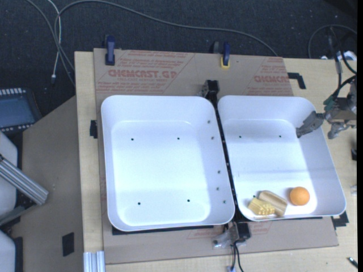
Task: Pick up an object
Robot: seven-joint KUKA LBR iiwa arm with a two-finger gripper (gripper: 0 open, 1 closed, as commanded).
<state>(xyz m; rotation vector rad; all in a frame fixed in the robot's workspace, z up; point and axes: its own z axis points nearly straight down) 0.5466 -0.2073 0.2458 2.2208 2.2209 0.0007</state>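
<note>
Orange ball [299, 196]: round, no long axis to read; lies on the floor of the right bin [317, 152] near its front right corner.
Tan oblong piece [273, 200]: just left of the ball, long axis slanting from upper left to lower right across the view; what it is cannot be told.
Yellow corn cob [261, 208]: touching or just beside the tan piece on its front-left side, long axis on much the same slant, near the bin's front rim.
Group: all three sit close together along the front of the right bin.
End effector [309, 124]: at the right bin's back right rim, reaching in from the right; whether it is wide or narrow cannot be told, and nothing is seen in it.
Objects versus end effector: well apart, the objects toward the front of the bin, the end effector toward the back.
Left bin [113, 169]: just beside the right bin.
Counter [91, 152]: carries both bins, on a brown printed board [147, 72].
</note>
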